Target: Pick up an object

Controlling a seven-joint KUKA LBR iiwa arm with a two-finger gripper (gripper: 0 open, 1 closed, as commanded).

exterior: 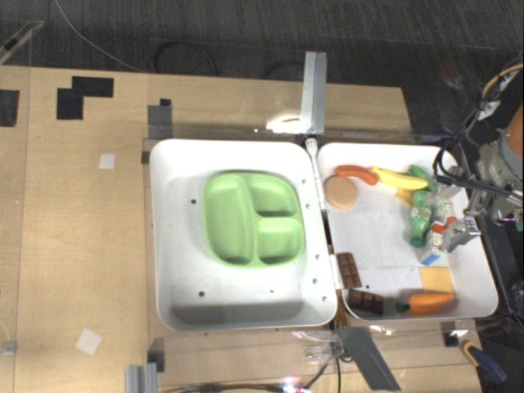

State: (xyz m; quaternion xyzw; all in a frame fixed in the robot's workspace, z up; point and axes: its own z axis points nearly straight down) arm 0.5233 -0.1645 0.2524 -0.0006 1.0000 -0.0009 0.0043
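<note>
The right bin holds toy food. A red sausage, a yellow banana and a round tan bun lie along its far side. A green bottle-like item lies at the right, with a small red and white piece beside it. My gripper hangs low over the bin's right side, just right of those two items. Nothing is visibly held in it. Two chocolate bars, a carrot and a yellow cheese slice lie near the front edge.
The left bin carries a green divided plate. A metal post stands behind the seam between the bins. The arm and its cables crowd the right bin's right rim. Bare white floor shows in the middle of the right bin.
</note>
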